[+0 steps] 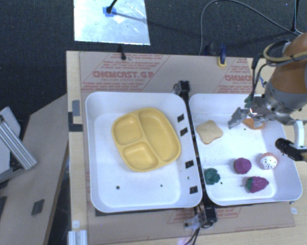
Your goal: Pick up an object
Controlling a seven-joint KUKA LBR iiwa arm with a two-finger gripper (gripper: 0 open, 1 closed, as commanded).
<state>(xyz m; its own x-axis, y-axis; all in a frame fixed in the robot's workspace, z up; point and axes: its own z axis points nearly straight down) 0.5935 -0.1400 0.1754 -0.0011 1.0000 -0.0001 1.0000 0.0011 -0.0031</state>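
Tool (246, 117) low at the back of the right bin (296, 188), just above or touching an orange piece (255, 122) near the far wall. Cannot tell whether spread or clenched; cannot tell whether the orange piece is caught or merely beside it.

Likely step: closing on the orange piece. To do well: centre over it before closing, descend straight, keep off the bin wall close behind, then lift vertically and check that it comes along.

Other candidates if this fails: tan slice (209, 131) well apart toward the divider, with open room around it; purple ball (241, 165), white egg (268, 162), berry (257, 184) and teal lump (211, 175) clustered near the front, closer together, so riskier to nudge. Yellow tray (143, 137) in the left bin (99, 188), too broad for a pinch except at the rim.
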